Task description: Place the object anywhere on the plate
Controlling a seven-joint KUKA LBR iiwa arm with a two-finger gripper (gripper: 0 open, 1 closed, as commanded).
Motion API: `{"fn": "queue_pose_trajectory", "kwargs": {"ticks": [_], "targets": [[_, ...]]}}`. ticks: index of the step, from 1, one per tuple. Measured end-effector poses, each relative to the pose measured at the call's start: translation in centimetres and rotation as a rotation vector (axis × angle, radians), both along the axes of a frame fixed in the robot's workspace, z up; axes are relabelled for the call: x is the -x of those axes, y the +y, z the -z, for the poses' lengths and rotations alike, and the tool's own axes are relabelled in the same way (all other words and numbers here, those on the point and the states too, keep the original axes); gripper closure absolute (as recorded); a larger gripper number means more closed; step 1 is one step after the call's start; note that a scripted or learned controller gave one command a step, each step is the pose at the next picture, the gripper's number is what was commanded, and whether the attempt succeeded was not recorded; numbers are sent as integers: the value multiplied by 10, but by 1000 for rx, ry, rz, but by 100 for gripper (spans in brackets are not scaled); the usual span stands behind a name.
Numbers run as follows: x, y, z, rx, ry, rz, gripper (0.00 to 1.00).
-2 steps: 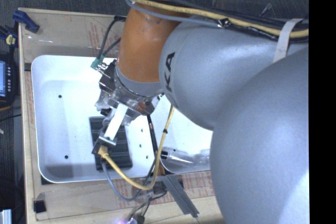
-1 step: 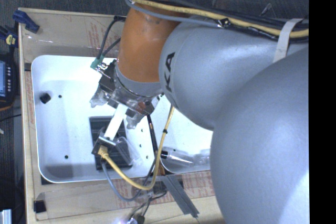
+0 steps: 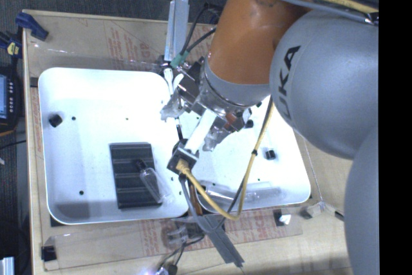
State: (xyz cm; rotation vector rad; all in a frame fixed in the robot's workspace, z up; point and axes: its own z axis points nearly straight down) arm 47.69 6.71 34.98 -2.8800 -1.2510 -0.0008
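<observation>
A black ribbed plate lies flat in the left bin, near its front edge. A small clear vial-like object rests on the plate's right side, reaching over its front right corner. My gripper hangs over the divide between the two bins, above and to the right of the plate, well apart from the vial. The grey and orange arm covers much of the right bin.
A small black piece sits at the left bin's far left. In the right bin lie a small dark piece and a clear tube near the front wall. A blue clamp grips the bench's back left corner.
</observation>
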Motion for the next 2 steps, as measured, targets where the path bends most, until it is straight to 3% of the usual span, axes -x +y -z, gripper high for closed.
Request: {"fn": "queue_pose_trajectory", "kwargs": {"ticks": [1, 2], "targets": [[2, 34, 137, 3, 8, 134, 0], [2, 34, 127, 4, 10, 127, 100]]}}
